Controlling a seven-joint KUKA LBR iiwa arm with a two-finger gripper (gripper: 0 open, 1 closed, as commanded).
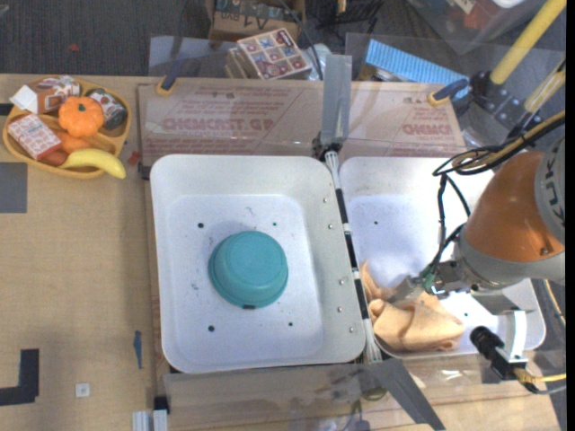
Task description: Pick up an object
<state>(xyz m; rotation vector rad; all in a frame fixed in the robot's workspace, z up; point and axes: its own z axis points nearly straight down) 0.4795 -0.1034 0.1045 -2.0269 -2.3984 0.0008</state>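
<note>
A tan, soft-looking object [415, 326] lies in the front left corner of the right white bin [386, 182]. An upturned teal bowl [249, 268] rests in the middle of the left white bin [171, 187]. The arm's orange band [519, 215] hangs over the right bin. My gripper [420, 285] sits low at the upper edge of the tan object, touching or nearly touching it. The wrist and cables hide much of the gripper.
A yellow dish of toy fruit [67, 133] stands on the bench at the far left. Cardboard sheets [234, 124] lie behind both bins. The divider between the bins [346, 241] runs just left of the tan object. Boxes and clutter [269, 52] sit beyond the bench.
</note>
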